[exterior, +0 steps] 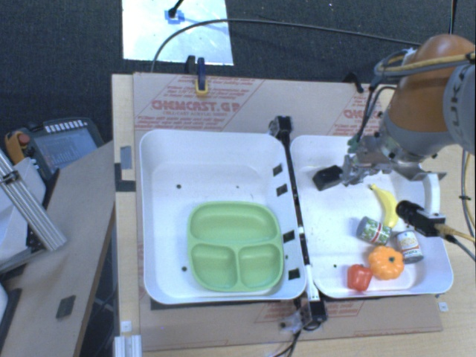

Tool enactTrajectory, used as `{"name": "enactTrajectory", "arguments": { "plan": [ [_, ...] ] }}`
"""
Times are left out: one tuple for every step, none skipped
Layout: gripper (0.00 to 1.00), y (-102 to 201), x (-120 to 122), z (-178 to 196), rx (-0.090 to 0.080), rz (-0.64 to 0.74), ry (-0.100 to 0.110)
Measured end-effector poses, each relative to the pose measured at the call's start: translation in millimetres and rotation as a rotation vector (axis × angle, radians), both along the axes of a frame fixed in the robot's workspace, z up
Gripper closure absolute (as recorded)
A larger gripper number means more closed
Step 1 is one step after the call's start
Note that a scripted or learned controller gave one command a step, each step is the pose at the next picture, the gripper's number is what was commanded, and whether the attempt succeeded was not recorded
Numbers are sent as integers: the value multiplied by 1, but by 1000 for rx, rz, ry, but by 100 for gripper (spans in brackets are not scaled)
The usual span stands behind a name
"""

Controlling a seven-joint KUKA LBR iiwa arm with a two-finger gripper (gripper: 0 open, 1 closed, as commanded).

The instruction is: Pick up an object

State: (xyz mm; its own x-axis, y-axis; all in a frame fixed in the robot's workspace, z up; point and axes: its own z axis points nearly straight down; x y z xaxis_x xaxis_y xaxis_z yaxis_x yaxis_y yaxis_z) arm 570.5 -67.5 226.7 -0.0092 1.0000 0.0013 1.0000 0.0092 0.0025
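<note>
Lining a cardboard-topped bench (223, 103), two white bins (216, 151), dark carpet (59, 43)

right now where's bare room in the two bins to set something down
Left bin: bare floor behind the green tray, along the back wall. Right bin: bare near the divider, left of the cans. Crowded: its front right, with banana, cans, pumpkin, red pepper.
</note>
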Motion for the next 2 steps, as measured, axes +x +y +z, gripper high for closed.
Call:
{"name": "enactTrajectory", "arguments": {
  "plan": [
    [100, 56, -3, 9, 1, 2, 0],
    [100, 110, -9, 0, 0, 0, 1]
  ]
}}
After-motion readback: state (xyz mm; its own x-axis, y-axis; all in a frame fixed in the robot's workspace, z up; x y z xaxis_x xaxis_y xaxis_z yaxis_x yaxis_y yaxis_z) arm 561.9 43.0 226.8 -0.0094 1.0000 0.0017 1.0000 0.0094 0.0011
